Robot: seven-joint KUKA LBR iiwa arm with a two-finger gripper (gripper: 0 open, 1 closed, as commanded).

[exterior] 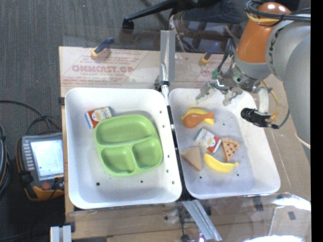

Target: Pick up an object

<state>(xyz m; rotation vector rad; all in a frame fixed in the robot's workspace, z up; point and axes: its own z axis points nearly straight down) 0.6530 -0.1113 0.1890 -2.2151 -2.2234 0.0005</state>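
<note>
My gripper [216, 96] hangs over the far edge of the right bin [262, 183], its fingers spread open with nothing between them. Just in front of it and slightly left lies an orange toy drumstick [197, 118]. Further toward the front lie a small white carton [208, 140], a pizza slice [230, 148], a yellow banana [219, 164] and a tan bread wedge [192, 158]. All of them rest on the bin floor, apart from the gripper.
The left bin [81, 185] holds a green divided plate [130, 144] and a small carton [98, 117] at its far left. A metal rail [167, 59] runs back from between the bins. A teach pendant [43, 160] sits on the floor at the left.
</note>
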